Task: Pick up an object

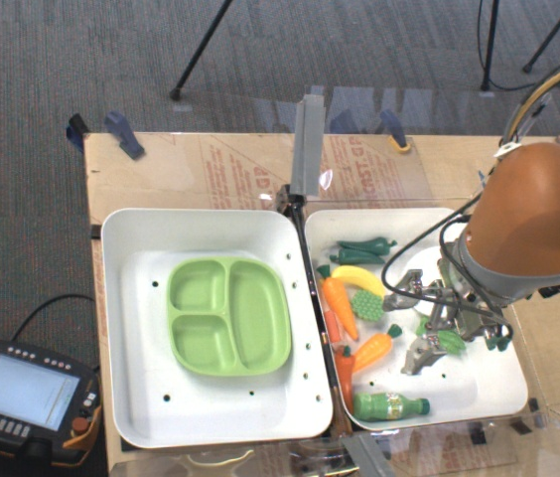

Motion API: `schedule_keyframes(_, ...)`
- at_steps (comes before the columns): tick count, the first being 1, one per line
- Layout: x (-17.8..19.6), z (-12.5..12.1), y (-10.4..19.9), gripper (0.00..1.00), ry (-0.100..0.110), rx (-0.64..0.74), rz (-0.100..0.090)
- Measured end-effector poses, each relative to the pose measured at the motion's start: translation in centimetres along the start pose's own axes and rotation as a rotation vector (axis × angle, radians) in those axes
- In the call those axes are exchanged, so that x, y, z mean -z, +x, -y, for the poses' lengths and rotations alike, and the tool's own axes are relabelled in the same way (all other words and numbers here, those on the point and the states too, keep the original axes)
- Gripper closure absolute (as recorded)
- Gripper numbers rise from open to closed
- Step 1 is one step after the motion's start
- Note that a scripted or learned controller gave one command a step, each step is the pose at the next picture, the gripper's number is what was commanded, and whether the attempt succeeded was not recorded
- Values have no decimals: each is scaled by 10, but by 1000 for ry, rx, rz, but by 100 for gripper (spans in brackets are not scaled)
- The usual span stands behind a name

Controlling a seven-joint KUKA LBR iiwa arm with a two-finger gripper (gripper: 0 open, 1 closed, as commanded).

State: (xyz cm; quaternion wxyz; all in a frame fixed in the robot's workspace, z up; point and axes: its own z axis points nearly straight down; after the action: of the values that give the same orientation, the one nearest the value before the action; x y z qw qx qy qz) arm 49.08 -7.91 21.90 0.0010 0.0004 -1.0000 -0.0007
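My gripper (416,324) hangs low over the middle of the right bin (489,391), open, with bare white bin floor between its two prongs. Just left of it lie a yellow banana (357,278), a knobbly green piece (366,306) and two orange carrots (337,301) (371,349). A dark green pod (364,249) lies at the bin's back. A green bottle (389,405) lies on its side at the front. A small green piece (451,342) sits right beside the gripper's body, partly covered by it.
The left bin (131,266) bears a light green three-compartment plate (228,316). A raised divider (310,266) separates the two bins. The arm's orange band (523,207) covers the right bin's back right corner. A pendant (27,391) lies off the bench at lower left.
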Motion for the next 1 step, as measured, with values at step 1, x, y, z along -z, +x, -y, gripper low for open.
schedule_keyframes(1, -120, 10, -9, 0, 1, -29, 9)
